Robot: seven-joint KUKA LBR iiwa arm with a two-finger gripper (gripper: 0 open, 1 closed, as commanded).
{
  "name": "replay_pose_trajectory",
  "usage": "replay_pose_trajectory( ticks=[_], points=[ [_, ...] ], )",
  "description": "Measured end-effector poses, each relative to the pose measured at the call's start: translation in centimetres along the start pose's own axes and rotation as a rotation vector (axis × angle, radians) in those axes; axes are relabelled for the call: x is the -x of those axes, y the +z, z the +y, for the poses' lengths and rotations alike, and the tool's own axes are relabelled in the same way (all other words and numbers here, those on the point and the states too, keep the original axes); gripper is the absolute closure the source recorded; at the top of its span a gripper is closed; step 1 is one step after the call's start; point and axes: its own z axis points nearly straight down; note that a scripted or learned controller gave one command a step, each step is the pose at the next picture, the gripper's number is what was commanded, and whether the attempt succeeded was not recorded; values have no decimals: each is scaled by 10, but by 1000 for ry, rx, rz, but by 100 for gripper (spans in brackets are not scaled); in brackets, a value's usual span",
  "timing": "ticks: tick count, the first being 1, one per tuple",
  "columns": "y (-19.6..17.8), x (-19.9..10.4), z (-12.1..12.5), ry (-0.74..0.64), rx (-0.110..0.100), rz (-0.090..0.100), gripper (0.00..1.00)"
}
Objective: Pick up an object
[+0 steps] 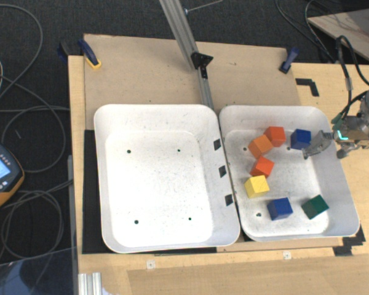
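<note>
Pincer at right rim of right bin, grip unreadable

Camera view. Pincer (323, 145) enters from the right edge, low over the right wall of the right bin (338, 192). Dark finger parts point leftward into the bin; whether they stand wide or narrow cannot be told, and nothing is seen between them.

Blue cube (301, 138) sits just left of the pincer, close to its tips; contact cannot be judged. Further left, orange cube (275, 134) and a second orange cube (261, 145) lie close together. A red-orange cube (264, 166) and a yellow cube (256, 185) lie left and nearer the camera. A second blue cube (280, 208) and a green cube (315, 206) sit below the pincer, near the bin's front wall.

Left bin (111, 121) lies well to the left, on the worktop (141, 60).
</note>
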Motion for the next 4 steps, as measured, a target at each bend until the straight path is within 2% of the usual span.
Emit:
replay_pose_trajectory(
  ticks=[1, 3, 4],
  points=[
    [-2, 0, 1, -1, 4, -1, 0],
    [124, 2, 0, 0, -3, 1, 0],
    [142, 2, 0, 0, 0, 0, 0]
  ],
)
